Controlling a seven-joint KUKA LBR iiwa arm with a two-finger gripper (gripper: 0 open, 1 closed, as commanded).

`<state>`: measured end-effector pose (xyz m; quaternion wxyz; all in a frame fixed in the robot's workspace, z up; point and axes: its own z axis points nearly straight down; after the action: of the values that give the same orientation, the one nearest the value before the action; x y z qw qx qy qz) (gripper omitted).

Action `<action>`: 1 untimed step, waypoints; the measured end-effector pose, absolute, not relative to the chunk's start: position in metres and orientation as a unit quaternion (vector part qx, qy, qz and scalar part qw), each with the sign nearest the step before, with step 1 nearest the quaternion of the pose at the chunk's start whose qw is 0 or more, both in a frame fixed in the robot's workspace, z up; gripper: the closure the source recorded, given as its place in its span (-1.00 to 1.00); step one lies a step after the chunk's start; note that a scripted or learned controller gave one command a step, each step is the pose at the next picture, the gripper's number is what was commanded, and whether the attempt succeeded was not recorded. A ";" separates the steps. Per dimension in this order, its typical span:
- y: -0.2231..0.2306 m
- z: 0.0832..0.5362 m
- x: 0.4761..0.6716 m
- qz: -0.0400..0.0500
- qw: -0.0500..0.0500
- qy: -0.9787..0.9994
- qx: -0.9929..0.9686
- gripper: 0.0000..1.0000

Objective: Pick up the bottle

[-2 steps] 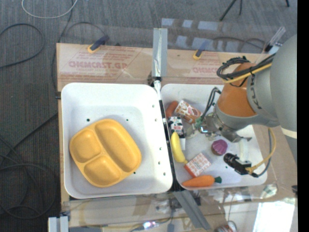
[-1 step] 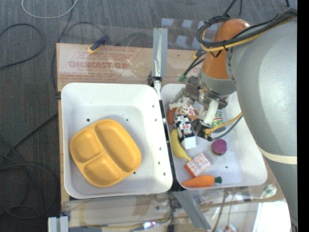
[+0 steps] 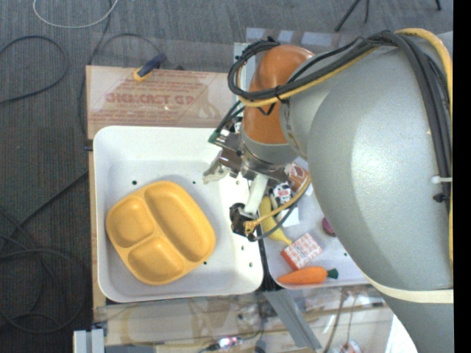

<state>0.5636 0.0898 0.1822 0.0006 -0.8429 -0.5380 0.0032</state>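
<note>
gripper (image 3: 219,168): above far-right part of L bin (image 3: 147,153), by divider; open/closed: can't tell
bottle: can't tell where; arm (image 3: 368,145) covers much of R bin (image 3: 342,259)
L bin: yellow tray (image 3: 160,230)
R bin, near-left: banana (image 3: 278,232), red-white box (image 3: 302,250), carrot (image 3: 302,276)

The arm (image 3: 368,145) is built of large, smooth, rounded grey shells. An orange band (image 3: 268,94), glossy and domed, is seen above the wrist. A bundle of black cables (image 3: 346,48) is looped over the band and run along the grey shell, joined by a yellow cable (image 3: 439,50). A white tie (image 3: 441,181) is fastened at the shell's edge.
</note>
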 end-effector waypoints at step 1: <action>0.034 0.275 0.554 0.003 -0.001 -0.551 -0.835 -1.00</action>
<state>0.5540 0.0338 0.2752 -0.0008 -0.8345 -0.5510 0.0027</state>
